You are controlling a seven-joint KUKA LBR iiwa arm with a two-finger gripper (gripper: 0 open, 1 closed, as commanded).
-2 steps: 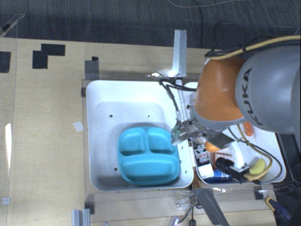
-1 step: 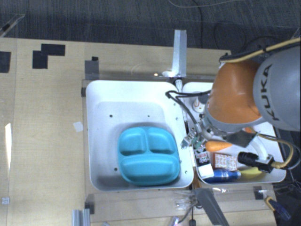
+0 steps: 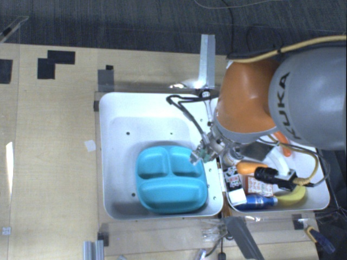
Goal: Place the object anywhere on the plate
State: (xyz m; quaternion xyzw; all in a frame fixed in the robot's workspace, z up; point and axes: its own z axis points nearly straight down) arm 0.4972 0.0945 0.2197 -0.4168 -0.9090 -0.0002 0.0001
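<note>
Arm (image 3: 282, 96) covers most of the right bin (image 3: 320, 199); contents only partly visible: one banana (image 3: 293, 195), one orange carrot-like item (image 3: 246, 168), one blue bottle (image 3: 255, 202), one small red-white pack (image 3: 259, 186). Which is the task object — cannot tell. One blue sectioned plate (image 3: 168, 180) sits in the left bin (image 3: 119, 129). Gripper (image 3: 203, 153) hangs over the plate's right edge; finger state cannot tell.
</note>
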